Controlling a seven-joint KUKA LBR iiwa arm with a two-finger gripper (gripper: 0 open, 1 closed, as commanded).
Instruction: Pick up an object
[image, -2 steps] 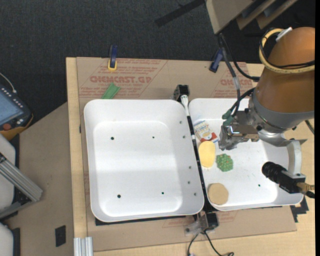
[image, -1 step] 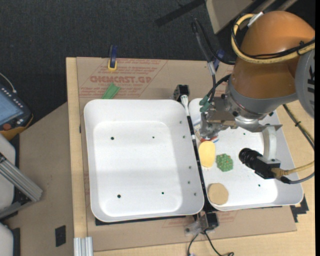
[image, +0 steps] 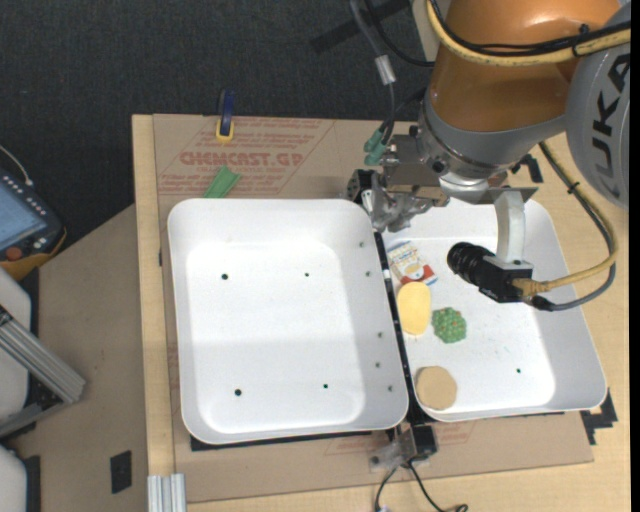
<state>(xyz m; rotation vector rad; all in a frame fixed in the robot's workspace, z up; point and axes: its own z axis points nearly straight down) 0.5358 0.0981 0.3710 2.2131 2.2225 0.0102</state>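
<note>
The right bin (image: 565, 330) holds several small items along its left side. A white carton with red and blue print (image: 410, 263) lies nearest the back. In front of it are a yellow oblong piece (image: 414, 308), a green knobbly piece (image: 449, 325) and a tan round disc (image: 436, 387). My gripper (image: 392, 208) hangs over the back left corner of the right bin, just behind the carton and near the wall between the bins. Nothing shows between its tips. The big orange and grey wrist (image: 500, 80) hides the back of the bin.
The left bin (image: 182, 240) sits beside the right one, their rims touching. A black cylinder with a cable (image: 487, 272) hangs from the arm over the right bin. A green strip (image: 221, 182) and a blue clamp (image: 226, 118) lie on the cardboard behind.
</note>
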